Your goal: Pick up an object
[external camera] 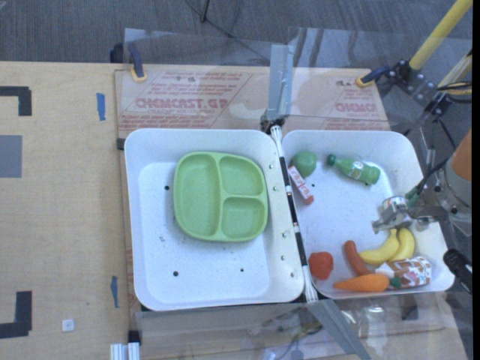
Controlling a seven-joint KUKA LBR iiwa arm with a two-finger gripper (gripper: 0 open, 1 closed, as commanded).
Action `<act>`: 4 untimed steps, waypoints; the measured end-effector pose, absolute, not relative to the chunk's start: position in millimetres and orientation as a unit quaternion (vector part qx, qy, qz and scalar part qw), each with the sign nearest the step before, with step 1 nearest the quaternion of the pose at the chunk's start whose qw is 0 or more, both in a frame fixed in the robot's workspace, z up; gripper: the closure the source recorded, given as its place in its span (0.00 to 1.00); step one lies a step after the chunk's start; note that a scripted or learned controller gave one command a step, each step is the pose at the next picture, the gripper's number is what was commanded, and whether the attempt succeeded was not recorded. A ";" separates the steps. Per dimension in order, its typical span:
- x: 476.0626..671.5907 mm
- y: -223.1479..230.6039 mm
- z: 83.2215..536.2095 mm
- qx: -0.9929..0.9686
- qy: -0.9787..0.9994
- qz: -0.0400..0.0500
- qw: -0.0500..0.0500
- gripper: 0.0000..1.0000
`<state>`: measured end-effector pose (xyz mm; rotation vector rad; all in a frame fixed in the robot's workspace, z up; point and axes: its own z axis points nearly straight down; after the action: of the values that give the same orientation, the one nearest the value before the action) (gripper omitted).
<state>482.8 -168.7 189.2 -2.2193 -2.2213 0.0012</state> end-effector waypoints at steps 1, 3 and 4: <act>526.1 -215.6 94.4 -0.646 -0.763 -0.003 0.001 0.00; 646.1 -180.3 86.8 -0.718 -0.696 0.003 0.003 0.00; 648.7 -181.8 99.5 -0.718 -0.696 0.002 -0.003 1.00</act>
<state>648.7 -181.8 99.5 -2.2597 -2.1924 0.0075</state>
